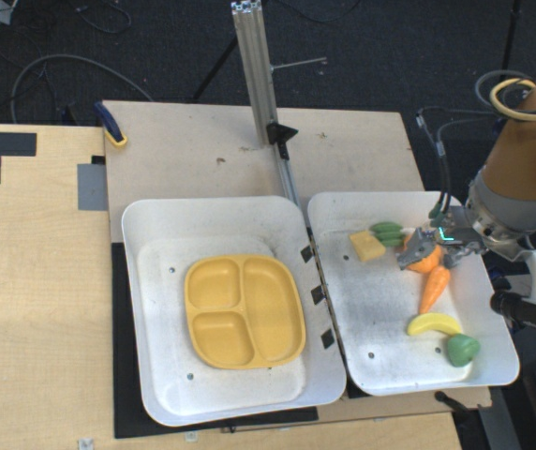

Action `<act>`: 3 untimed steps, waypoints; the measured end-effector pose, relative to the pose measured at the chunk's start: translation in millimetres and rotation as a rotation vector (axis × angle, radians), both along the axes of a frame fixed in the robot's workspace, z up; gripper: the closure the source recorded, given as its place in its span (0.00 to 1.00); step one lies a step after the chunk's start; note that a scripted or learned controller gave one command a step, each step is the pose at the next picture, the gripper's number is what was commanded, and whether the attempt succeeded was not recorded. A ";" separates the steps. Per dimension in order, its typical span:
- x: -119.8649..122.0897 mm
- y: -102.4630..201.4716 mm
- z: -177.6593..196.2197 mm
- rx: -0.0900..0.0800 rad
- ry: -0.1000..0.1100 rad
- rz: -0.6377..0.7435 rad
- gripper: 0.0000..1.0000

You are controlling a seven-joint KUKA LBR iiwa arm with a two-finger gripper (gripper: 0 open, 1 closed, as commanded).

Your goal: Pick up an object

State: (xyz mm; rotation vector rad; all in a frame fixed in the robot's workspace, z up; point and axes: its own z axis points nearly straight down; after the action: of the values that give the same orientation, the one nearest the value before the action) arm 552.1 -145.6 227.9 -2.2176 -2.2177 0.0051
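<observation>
While the gripper (424, 249) sits low in the right bin (380, 345), over the top end of the carrot (434, 284), we judge the step in hand to be the closing approach on that carrot. Whether anything is yet clamped we cannot tell at this size.

For a sound pick, we would advise centring the grip across the carrot's width rather than along it, and lifting straight up so the neighbours stay put.

We take the carrot as our landmark. It is orange, tapered and smooth, lying roughly lengthwise with its broad end under the gripper and its narrow end pointing toward the banana (434, 324). That banana, yellow and curved, lies just beyond the narrow tip, with a green rounded piece (462, 349) just past it. A green pod-like item (387, 232) and a pale yellow block (367, 246) lie to the carrot's left, near its broad end. Well to the left of the carrot, in the other bin (156, 251), rests a yellow divided plate (245, 309).
</observation>
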 end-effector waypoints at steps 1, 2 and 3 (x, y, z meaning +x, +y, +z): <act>0.7 -0.1 1.3 0.000 -0.003 0.000 0.00; -1.5 -5.4 -61.1 0.000 0.002 0.000 0.00; -2.2 -3.5 -125.5 0.001 0.002 0.000 0.00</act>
State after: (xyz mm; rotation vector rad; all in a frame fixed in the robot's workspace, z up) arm 549.8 -149.1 102.4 -2.2165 -2.2159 0.0060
